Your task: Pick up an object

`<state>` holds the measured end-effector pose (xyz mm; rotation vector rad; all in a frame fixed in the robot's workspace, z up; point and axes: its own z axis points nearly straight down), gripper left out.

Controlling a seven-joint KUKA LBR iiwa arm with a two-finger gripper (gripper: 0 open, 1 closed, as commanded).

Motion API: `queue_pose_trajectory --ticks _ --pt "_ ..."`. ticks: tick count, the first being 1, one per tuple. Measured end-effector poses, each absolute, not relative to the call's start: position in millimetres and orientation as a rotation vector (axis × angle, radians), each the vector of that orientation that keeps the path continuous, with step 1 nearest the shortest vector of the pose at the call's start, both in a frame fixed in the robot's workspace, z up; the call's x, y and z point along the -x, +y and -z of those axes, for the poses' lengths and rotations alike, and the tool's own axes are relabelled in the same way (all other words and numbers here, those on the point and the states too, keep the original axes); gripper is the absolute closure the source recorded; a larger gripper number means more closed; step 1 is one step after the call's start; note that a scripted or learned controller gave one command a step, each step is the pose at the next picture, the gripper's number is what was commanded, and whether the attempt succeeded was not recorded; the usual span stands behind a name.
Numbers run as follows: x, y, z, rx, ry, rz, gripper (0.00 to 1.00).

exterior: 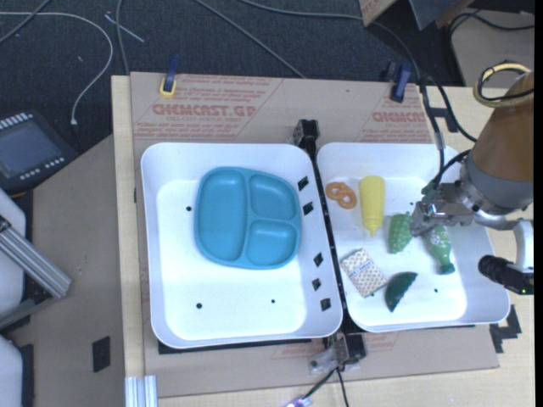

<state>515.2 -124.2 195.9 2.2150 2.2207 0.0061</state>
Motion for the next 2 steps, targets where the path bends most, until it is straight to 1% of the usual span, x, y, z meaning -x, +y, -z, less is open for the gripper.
queue_pose_trajectory --ticks 1,2 --pt "-516.7 -124 -250 -2.216 2.219 -0.006 1.0" --pt "-526.7 -82 -245 -2.216 2.227 -0.003 1.0"
